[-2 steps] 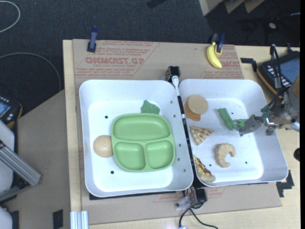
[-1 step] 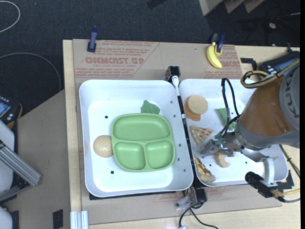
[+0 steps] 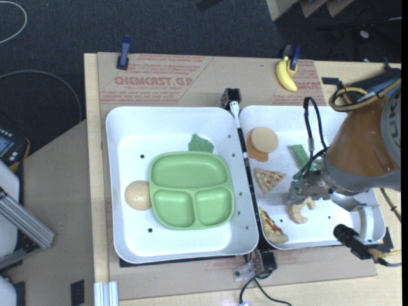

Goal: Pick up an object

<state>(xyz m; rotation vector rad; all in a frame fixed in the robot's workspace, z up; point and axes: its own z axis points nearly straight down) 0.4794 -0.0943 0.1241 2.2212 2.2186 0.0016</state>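
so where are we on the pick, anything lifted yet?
Done: the arm has reached the right bin, with the pincer low over the pale curved piece. In hand: nothing visibly between its fingers. Left: grasp and lift; the pizza-like wedge and burger bun lie untouched nearby.

Left white bin (image 3: 121, 171) holds the green three-compartment plastic tray (image 3: 190, 189) — a beige round ball (image 3: 137, 195) just left of it. Right white bin (image 3: 271, 115) holds a burger-shaped toy (image 3: 262, 143), a waffle-patterned wedge (image 3: 269, 179) before it — yellow toy banana (image 3: 286, 76) behind on the table (image 3: 159, 81).
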